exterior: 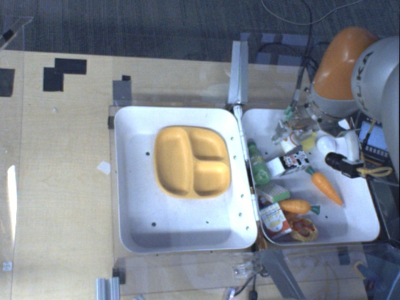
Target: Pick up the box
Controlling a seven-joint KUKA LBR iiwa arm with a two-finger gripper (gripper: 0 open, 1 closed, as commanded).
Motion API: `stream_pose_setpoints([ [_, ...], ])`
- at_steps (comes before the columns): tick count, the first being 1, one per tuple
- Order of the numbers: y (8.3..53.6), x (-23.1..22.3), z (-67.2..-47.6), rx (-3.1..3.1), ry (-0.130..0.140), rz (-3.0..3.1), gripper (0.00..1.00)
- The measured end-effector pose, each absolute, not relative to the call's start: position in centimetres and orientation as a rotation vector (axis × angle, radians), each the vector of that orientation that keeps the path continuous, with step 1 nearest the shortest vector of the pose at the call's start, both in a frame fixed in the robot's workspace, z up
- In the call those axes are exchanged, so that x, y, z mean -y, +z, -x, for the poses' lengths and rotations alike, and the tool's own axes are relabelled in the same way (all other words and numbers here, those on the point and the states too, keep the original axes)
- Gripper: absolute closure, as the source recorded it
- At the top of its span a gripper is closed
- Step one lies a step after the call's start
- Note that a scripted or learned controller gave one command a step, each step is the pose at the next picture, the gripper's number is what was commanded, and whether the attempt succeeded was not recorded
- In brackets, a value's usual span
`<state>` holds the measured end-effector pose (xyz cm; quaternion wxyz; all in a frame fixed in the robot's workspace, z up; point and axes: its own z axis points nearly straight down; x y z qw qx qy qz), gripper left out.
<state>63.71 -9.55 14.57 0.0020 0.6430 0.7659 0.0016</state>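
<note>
Even, fairly bright overhead light falls across the pale wooden counter [62, 186], with no hard glare. The left white bin [134, 167] shows a soft grey shadow along its lower inside wall, and the yellow divided tray [190, 161] shades gently at its hollows. The orange band [340, 64] carries a mild sheen. Detail is soft throughout; small items in the right bin [359, 220] blur together.

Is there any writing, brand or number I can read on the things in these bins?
None can be read.
Small black-and-white printed box: dark marks, too blurred to read.
Red-and-white labelled packet: print too small to read.
Yellow divided plastic tray: no text seen.
</note>
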Motion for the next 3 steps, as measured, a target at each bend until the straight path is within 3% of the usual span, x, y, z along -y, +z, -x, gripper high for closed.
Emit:
stream_pose_setpoints([
  [1,14.6,9.6,-63.7,-2.402,0.006,-2.017,0.0],
  [2,9.6,8.8,-65.7,-2.468,0.007,-1.934,0.0],
  [3,18.8,7.7,-67.1,-2.544,0.009,-1.83,0.0],
])
